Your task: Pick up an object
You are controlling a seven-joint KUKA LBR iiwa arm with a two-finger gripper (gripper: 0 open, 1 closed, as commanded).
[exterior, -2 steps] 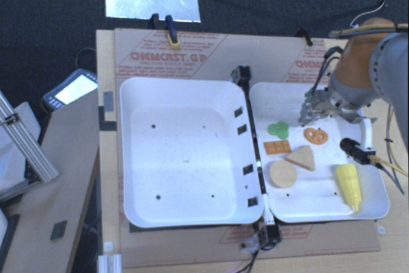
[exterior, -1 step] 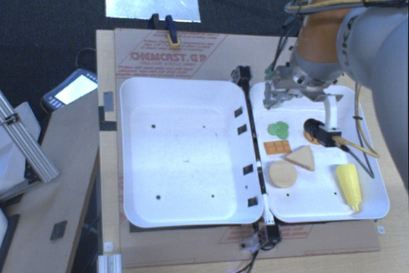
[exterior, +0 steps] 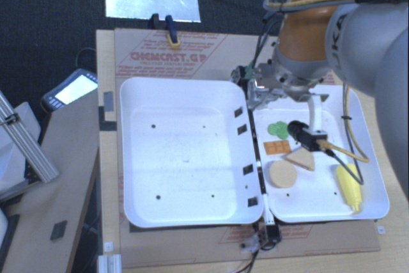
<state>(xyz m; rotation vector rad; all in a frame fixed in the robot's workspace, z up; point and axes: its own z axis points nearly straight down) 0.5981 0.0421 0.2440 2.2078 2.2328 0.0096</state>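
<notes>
Up at the far corner of the right-hand bin: my hand (exterior: 257,87) hangs here, close to the wall between the two bins.
Hand state: I cannot tell if it is wide or narrow. I see no thing in its grip.
Nearest thing: a green piece (exterior: 278,130) lies just in front of my hand, not touching it.
Next to that: an orange square (exterior: 277,148) lies right beside the green piece, and a tan wedge (exterior: 301,159) is close to the square.
A bit farther: a round tan disc (exterior: 282,174) lies flat near the middle wall.
Farthest: a yellow piece (exterior: 348,187) lies alone by the outer side.
Right bin (exterior: 313,204): it holds all five things, so I think my hand waits over it for that reason.
Left bin (exterior: 185,156): it sits next to the right bin.
My guess: the yellow piece has room all around it, so it may be easy to grab. The green and orange ones crowd each other.
</notes>
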